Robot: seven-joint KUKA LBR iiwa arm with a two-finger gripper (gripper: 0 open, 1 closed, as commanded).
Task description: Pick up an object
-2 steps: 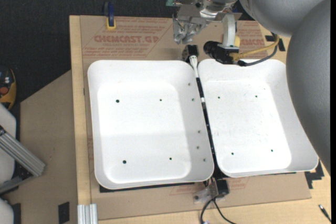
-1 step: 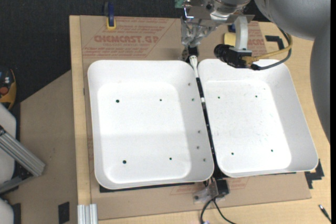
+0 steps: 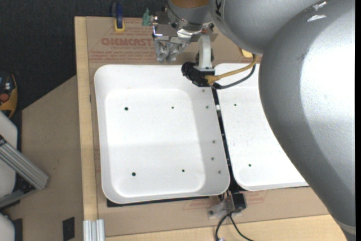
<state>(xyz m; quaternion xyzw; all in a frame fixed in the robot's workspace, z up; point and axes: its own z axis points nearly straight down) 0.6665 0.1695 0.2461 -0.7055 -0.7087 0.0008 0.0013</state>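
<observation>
left bin [image 3: 152, 138] beside right bin [image 3: 254, 138], on bench [image 3: 93, 121]

Two shallow white bins sit side by side on a brown board [image 3: 90, 121]: left bin [image 3: 104, 121], right bin [image 3: 254, 178]. A blue-yellow clamp [image 3: 118, 16] grips the board's far edge.

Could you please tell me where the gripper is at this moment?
The gripper hangs near the top of the camera view, above the far rim of the left bin, over the cardboard's red lettering.
</observation>
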